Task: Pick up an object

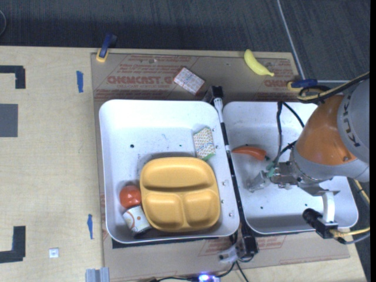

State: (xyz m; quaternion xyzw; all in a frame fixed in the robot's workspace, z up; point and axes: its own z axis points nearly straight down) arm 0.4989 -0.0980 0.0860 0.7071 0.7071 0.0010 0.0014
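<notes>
In the right bin [329, 219] lies a small orange-red object [248, 152], long and curved, near the bin's left wall. My gripper [258, 180] hangs low over the right bin's floor, just below and slightly right of that object and apart from it. It stands open with nothing between its fingers. The grey arm with its orange band [326, 137] reaches in from the right. The left bin [117, 122] holds a yellow divided tray [179, 192], a red ball [130, 195], a small white and orange can [137, 218] and a patterned packet [204, 142].
A yellow banana [257, 63] and a small patterned packet [188, 80] lie on the cardboard behind the bins. Blue clamps [106, 44] [305, 86] grip the board's back edge. A black cable [288, 119] trails over the right bin.
</notes>
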